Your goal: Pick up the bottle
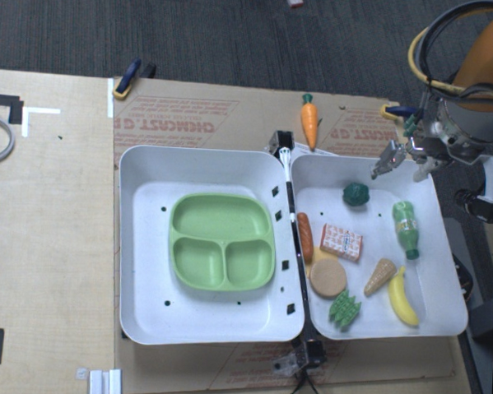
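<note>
Metal two-finger gripper (405,159) sits at about 1 o'clock over the right white bin (449,268), fingers spread apart, nothing between them. The clear green plastic bottle (405,228) lies below it at 6 o'clock, in that bin, just above a yellow banana (403,300).

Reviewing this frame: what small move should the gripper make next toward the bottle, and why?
Probably a short move toward the camera's near side, to get over the bottle. The gripper hovers at the right bin's far edge with nothing between its fingers, while the green bottle lies flat just beyond it, near the broccoli.
</note>
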Robot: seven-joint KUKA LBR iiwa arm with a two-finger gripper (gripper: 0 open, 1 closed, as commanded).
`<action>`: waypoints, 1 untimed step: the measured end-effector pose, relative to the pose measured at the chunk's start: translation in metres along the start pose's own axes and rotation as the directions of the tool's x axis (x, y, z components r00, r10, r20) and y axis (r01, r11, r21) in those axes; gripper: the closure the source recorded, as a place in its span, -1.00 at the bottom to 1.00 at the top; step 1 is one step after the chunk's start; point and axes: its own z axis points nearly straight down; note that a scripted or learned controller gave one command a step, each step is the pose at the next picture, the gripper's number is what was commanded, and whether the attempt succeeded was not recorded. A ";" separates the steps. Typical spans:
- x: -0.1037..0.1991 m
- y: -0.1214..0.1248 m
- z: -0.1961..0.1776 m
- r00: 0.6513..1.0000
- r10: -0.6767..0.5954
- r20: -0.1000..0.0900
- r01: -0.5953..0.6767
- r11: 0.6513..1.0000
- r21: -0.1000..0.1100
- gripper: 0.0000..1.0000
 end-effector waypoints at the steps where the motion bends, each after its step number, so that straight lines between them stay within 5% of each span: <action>1: -0.042 0.001 0.111 1.000 0.000 0.007 0.000 1.000 -0.023 -1.00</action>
